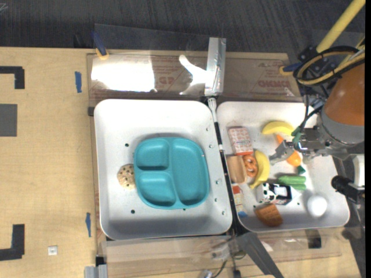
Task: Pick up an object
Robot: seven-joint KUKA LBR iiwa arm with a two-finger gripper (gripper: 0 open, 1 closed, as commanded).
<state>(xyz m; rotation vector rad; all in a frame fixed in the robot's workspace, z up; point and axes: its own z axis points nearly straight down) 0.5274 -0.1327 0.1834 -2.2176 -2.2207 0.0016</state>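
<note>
**Hand low over the right bin's toy food**

Nearest the camera, at the front of the right bin (342,216), lie a brown bread-like piece (269,214) and a white egg-shaped ball (317,205). Just behind them sit a black-and-white toy (275,194) and a green vegetable (291,180). In the left bin (110,155) a teal divided plate (172,171) with 3 compartments fills the middle, and a speckled cookie (126,176) lies touching its left rim.

Further back in the right bin, a tan block (235,169) sits against the dividing wall, beside an orange figure (250,164) and a yellow banana (262,167). The hand (288,149) reaches in from the right, low over the bin near a small orange piece (295,158); I cannot tell whether its fingers are spread or pressed together, and nothing is visibly pinched. Behind it lie a red-and-white packet (239,139) and a 2nd banana (277,128).

Farthest back, on the desk (40,172) beyond both bins, stands a clear sheet (151,74), with yellow cables (324,57) at the upper right.
</note>
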